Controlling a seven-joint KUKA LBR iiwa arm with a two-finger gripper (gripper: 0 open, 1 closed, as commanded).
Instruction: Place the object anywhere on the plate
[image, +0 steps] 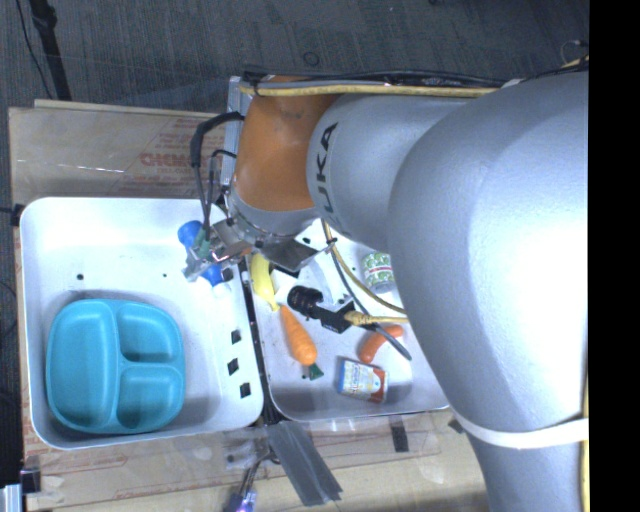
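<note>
Arm: a big grey arm with an orange band is reaching in from the right and covering much of the right bin.
Left bin: this white bin is sitting on the left and holding the plate.
Right bin: this white bin is sitting beside the left bin, with small food toys lying in it.
Plate: a light blue plate with three parts is lying in the near left corner of the left bin.
Gripper: it is hanging over the far right part of the left bin, near the wall between the bins. I cannot tell if it is open or closed.
Blue thing: a small blue thing is showing right at the gripper, well apart from the plate. I cannot tell if it is being held.
Carrot: it is lying in the right bin, near the middle wall.
Banana: it is lying just past the carrot.
Box: a small red and white box is lying near the front of the right bin.
</note>
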